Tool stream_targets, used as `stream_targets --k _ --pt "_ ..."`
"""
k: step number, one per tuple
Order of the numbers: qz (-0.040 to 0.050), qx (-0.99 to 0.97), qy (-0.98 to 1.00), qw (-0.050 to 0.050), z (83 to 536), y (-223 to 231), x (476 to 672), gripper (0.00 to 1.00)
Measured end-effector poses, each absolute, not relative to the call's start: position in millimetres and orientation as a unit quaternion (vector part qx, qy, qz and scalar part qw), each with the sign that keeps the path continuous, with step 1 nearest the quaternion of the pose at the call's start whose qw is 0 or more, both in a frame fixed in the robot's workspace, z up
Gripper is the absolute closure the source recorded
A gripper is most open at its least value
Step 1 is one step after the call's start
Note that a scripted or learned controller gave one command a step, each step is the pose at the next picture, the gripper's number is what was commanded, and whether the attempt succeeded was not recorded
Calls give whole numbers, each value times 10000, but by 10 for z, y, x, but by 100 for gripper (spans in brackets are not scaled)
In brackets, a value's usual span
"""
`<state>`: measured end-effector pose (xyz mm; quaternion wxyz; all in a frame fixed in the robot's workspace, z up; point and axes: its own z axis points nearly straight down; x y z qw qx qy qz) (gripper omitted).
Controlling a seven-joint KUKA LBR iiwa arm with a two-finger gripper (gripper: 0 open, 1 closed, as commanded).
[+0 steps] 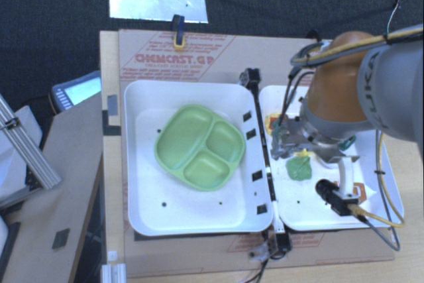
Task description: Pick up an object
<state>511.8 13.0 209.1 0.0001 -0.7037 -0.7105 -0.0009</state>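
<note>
Left bin (142, 209): green divided plate (200, 146) lying flat, centred. Right bin (381, 209): gripper (286, 142) low near its left wall, grip state unclear; green object (299, 169) just beside, possibly touching; yellow item (272, 121) behind.

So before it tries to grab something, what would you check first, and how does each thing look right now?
1. End effector over the right bin: ok.
2. Something within reach: ok, a green object lies just below it.
3. Fingers open or shut: cannot tell.
4. Anything already held: cannot tell.
5. Other items under the arm: cannot tell, mostly hidden.
6. Green divided plate lies apart in the left bin: ok.
</note>
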Motion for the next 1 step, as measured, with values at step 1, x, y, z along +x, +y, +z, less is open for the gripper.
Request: stream_targets --k 1 --pt "-14 -7036 -7106 0 2223 623 5177 100"
